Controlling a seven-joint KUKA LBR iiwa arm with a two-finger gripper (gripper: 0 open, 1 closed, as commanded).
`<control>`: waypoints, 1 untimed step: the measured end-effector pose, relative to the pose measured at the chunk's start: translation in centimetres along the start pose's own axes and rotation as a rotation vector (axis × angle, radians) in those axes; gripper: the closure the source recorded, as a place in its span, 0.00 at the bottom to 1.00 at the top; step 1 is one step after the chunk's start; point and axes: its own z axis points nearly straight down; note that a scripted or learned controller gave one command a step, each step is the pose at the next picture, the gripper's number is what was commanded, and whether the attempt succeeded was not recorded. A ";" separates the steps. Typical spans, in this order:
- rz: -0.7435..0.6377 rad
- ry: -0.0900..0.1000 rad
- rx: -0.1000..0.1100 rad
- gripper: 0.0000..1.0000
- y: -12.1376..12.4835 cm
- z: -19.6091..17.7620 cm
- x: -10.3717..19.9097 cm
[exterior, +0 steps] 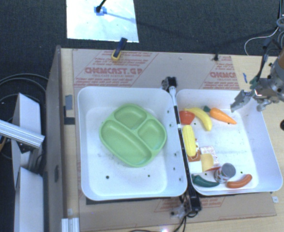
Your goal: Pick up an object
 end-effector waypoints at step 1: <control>-0.002 0.001 0.003 0.00 0.0 4.6 1.5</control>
